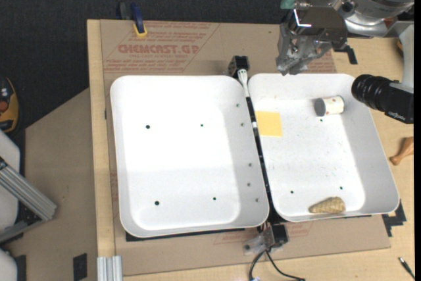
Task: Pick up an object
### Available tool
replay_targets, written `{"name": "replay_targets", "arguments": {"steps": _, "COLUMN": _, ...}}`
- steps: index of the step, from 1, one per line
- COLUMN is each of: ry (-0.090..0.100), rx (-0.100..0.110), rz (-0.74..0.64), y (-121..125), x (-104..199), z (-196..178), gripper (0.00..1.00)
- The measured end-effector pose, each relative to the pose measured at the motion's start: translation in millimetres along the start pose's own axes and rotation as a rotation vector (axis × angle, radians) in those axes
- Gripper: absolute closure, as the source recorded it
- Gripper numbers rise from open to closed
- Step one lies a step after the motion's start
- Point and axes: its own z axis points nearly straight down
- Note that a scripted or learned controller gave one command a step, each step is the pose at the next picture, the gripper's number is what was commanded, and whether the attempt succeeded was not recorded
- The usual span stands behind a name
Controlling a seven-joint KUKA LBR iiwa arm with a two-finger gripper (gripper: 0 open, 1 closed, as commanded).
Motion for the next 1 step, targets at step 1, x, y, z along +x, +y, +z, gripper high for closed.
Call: {"name": "replay_targets", "arguments": {"steps": 1, "ry": 0.000, "rx": 0.000, "rz": 0.000, "y": 0.2, "x": 37.1, "z": 0.1, "gripper": 1.00}}
